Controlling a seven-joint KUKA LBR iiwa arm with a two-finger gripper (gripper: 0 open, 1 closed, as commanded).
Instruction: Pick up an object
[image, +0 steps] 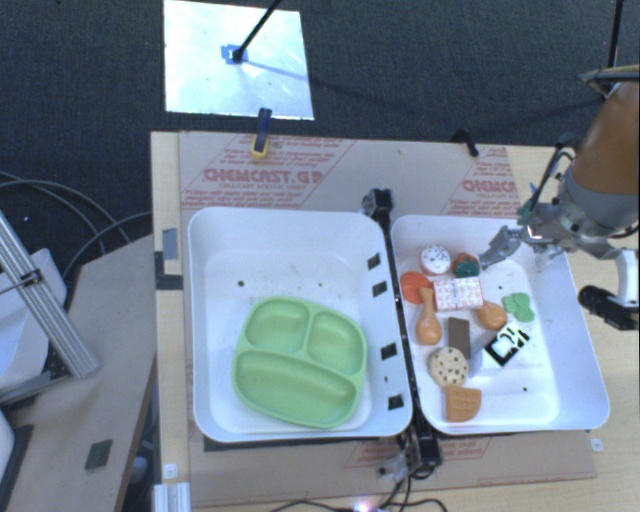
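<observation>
Wooden bench (330, 160) (dark carpet around) bears two white bins (290, 235), one green tray (298, 362); gripper (500, 243) grip unclear

The grey arm with its orange band (607, 150) reaches in from the right. Its two-finger metal gripper (497, 247) points down-left, holding nothing.

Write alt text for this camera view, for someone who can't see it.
A gripper hovers over toy foods heaped in the right bin, near a white cupcake. The left bin holds a green divided plate.
</observation>
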